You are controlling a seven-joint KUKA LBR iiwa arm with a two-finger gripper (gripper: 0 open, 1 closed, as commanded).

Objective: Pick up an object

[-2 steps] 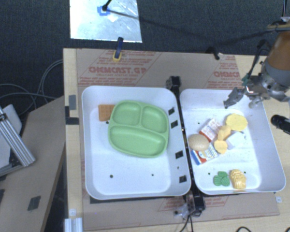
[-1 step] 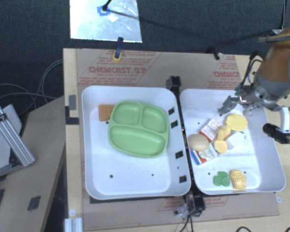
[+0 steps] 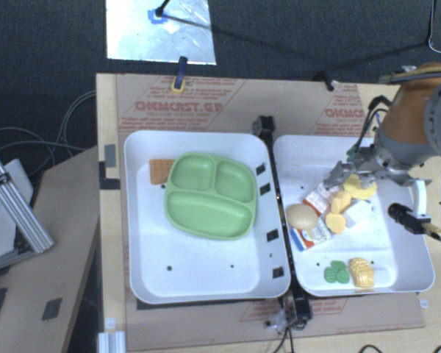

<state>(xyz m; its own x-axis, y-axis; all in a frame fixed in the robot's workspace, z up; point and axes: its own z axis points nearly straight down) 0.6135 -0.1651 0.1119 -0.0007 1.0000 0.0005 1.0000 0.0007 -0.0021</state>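
Your pincer (image 3: 343, 173) sits low in the right bin (image 3: 411, 271), its tips in the toy food pile (image 3: 331, 208) near the bin's middle; you cannot tell how far it is open, nor whether it grips anything. Nearer you than the pincer lie a green piece (image 3: 336, 273) and a yellow piece (image 3: 361, 272) by the front rim, bare floor around them. Left of it, the left bin (image 3: 143, 271) holds a green tray (image 3: 210, 195) over an orange cracker (image 3: 159, 170).

Tray (image 3: 209, 197) in left bin (image 3: 143, 219) — food pile (image 3: 331, 208) in right bin (image 3: 411, 263).
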